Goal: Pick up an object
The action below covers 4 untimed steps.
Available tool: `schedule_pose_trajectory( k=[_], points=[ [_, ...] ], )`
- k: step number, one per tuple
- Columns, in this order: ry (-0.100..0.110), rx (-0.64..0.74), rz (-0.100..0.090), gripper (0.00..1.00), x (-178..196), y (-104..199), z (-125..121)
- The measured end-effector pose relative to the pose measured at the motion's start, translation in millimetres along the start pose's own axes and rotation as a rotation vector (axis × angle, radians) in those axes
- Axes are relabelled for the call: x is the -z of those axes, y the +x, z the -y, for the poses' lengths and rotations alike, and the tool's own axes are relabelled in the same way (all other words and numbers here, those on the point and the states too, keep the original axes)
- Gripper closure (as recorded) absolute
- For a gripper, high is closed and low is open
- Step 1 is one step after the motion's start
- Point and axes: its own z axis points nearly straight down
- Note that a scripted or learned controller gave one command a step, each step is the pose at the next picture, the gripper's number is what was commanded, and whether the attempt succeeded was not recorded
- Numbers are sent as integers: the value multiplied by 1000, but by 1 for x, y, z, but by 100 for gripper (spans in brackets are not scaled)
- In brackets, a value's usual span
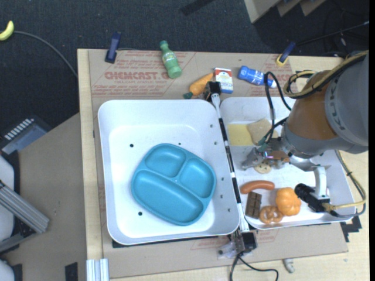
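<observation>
The gripper (262, 158) sits low in the right bin (337, 171), over a cookie (263, 168); whether it grips anything I cannot tell. At its five o'clock lie a sausage (257, 186), pretzel (270, 215) and orange pepper (287, 201). The bench board (135, 74) reads "CHEMCAST".

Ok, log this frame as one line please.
arm: over right bin | gripper: low, by cookie | grasp: unconfirmed | blue tray: left bin

A red-orange sausage (257, 186) lies flat in the right white bin (337, 171), with a round orange fruit (287, 201), a brown pretzel (270, 215) and a dark chocolate bar (253, 204) beside it. A yellow cheese slice (238, 134) lies flat near the bin's far end.
</observation>
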Motion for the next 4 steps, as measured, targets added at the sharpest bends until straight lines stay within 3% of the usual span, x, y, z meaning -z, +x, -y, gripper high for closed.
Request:
schedule_pose_trajectory(
  k=[1, 3, 4],
  points=[
    [3, 0, -1, 0, 0, 4, 10],
    [0, 0, 0, 0, 0, 3, -3],
    [3, 0, -1, 0, 0, -1, 7]
  ],
)
